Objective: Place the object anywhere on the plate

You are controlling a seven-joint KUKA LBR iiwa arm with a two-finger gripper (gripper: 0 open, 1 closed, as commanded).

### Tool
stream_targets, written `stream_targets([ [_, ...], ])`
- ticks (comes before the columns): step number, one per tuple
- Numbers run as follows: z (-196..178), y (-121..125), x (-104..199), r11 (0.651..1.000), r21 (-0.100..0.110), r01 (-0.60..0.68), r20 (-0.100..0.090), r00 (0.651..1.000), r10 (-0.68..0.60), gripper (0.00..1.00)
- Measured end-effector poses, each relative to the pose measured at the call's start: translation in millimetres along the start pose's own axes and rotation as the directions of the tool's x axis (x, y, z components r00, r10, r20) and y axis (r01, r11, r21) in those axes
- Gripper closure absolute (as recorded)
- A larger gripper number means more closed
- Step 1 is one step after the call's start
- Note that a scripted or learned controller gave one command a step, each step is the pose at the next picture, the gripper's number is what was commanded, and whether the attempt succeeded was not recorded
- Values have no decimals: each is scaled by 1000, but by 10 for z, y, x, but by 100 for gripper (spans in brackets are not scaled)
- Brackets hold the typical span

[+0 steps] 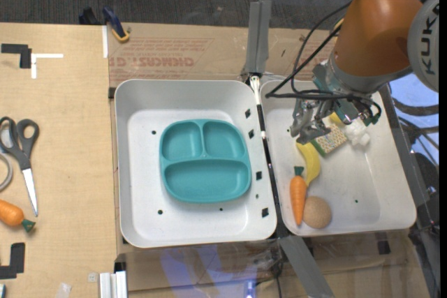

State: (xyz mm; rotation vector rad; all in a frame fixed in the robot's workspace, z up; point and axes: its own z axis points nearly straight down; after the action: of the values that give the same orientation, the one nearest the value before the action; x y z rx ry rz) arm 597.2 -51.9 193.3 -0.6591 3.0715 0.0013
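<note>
Right bin [391,213]: beneath the pincer.
Plate [204,160]: teal, well left of it.
Pincer [312,123]: grip state cannot be told.
Banana [309,160]: just below it, touching carrot [297,197]; risk: snagging both.

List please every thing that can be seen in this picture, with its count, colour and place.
teal three-compartment plastic plate: 1, teal, in the left white bin
shallow white bins: 2, white, side by side on the bench
yellow toy banana: 1, yellow, right bin, below the claw
orange toy carrot: 1, orange with green top, right bin, near front
tan egg-shaped toy: 1, tan, right bin, beside that carrot
second orange carrot: 1, orange, on the bench at far left
grey-handled scissors: 1, grey, on the bench at left
arm: 1, grey with orange band, above the right bin
claw: 1, metal, over the right bin near the banana
</note>
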Motion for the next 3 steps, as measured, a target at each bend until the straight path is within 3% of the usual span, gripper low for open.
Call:
stream_targets([
  [1, -8, -317, -551, 990, 2, -141, 8, 990, 141, 100],
  [2, -369, -965, -259, 933, 2, -360, 9, 933, 360, 100],
  [3, 332, -1008, -235, 812, 1, -584, 4, 812, 584, 100],
])
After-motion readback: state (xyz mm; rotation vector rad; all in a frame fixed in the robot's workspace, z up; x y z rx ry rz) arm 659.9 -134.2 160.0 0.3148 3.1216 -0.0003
